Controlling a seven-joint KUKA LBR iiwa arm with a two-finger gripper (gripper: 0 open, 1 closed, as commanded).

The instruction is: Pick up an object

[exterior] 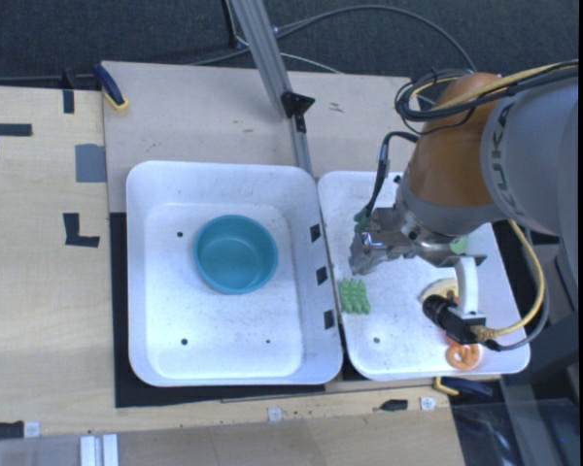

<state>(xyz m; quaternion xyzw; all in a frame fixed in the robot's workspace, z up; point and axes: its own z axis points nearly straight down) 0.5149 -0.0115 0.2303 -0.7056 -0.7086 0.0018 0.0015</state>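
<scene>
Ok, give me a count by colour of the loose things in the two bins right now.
Blue: 1, the bowl in the left bin.
Green: 1, the ridged block in the right bin, just below the gripper.
Orange: 1, the small piece at the right bin's near edge.
Total: 3.

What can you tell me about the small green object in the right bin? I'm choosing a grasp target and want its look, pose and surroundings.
The green object is a small, blocky piece with a ridged or studded surface, plastic by the look of it. It lies flat on the floor of the right bin, close to that bin's left wall, its long side running roughly up and down the image. The gripper hangs just above its upper end; whether they touch cannot be told. Nothing else lies against it.
</scene>
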